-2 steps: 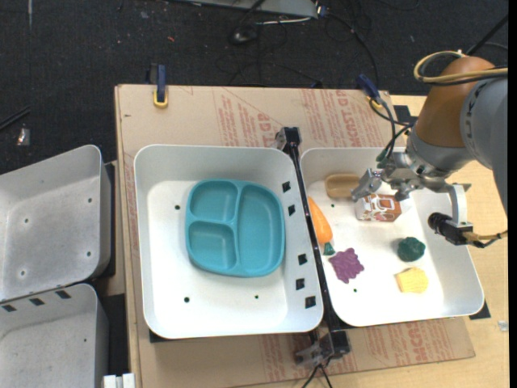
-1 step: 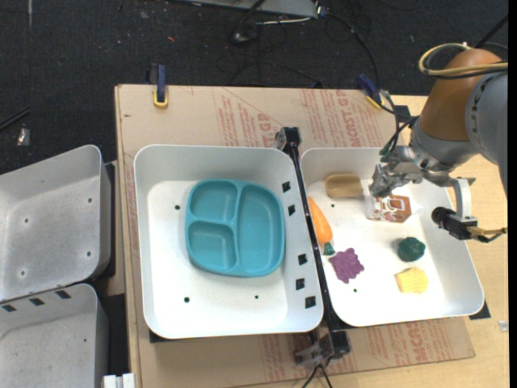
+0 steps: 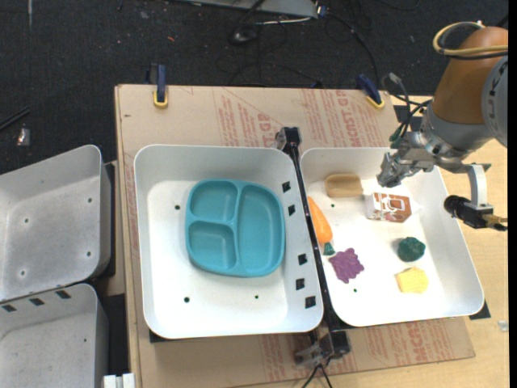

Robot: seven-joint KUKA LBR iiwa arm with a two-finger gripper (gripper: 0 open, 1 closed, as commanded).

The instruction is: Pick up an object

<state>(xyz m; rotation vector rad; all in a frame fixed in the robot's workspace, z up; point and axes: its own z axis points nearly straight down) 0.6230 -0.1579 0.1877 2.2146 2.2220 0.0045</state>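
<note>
The arm comes in from the right and bends down over the right bin. Its gripper hangs above the upper part of this bin, between the tan block and the small carton. It is near the carton's top edge; if it touches it, I cannot tell. Nothing is seen between its tips, and from this angle I cannot tell how it is set.

The right bin holds six things. The tan block lies near the top left. The white and brown carton is to its right, near the middle. An orange carrot lies along the left wall. Below it is a purple grape bunch. A dark green piece sits towards the right side, and a yellow piece lies just below it.

The left bin holds a teal tray with three compartments, lying flat in the middle.
</note>
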